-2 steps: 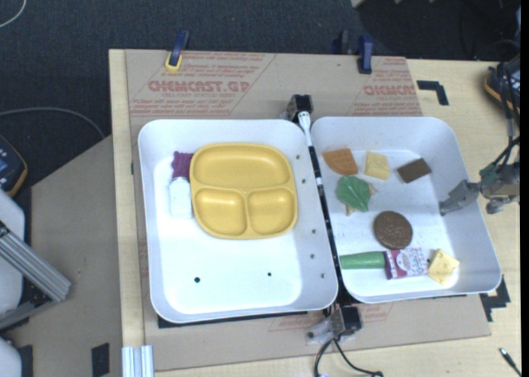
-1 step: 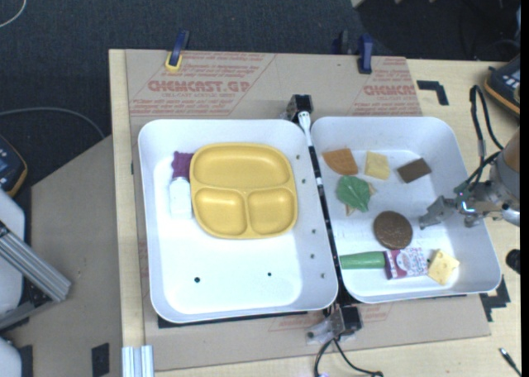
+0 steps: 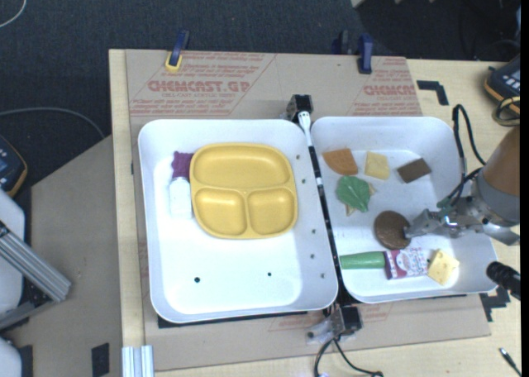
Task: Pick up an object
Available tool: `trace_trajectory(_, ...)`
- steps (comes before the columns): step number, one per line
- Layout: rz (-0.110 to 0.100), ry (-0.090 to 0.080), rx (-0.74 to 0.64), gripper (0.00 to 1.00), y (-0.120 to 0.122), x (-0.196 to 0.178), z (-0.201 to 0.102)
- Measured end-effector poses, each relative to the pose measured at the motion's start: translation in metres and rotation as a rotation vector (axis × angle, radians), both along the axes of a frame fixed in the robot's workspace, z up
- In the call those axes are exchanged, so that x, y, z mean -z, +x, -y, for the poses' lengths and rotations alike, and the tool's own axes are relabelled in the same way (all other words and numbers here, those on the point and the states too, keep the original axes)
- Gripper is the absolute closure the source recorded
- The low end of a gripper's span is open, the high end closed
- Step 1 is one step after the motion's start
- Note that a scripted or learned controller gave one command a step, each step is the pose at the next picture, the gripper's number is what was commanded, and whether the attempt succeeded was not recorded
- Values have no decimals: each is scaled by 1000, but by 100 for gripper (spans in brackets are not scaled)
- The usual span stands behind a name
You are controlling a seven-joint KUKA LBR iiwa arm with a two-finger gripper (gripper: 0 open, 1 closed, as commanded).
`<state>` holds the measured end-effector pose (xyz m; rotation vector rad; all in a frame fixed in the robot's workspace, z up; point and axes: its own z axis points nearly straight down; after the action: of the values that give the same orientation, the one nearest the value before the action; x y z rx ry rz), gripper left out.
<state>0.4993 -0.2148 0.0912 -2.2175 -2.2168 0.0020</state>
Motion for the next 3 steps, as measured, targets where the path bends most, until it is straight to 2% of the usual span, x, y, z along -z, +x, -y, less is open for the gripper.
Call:
trace_trajectory(1, 6, -4, 0, 100, 1, -14, 1)
trace_trajectory(2, 11, -6, -1, 100, -2, -61, -6)
trace_trajectory(3, 12, -8, -1, 100, 4, -116, 4)
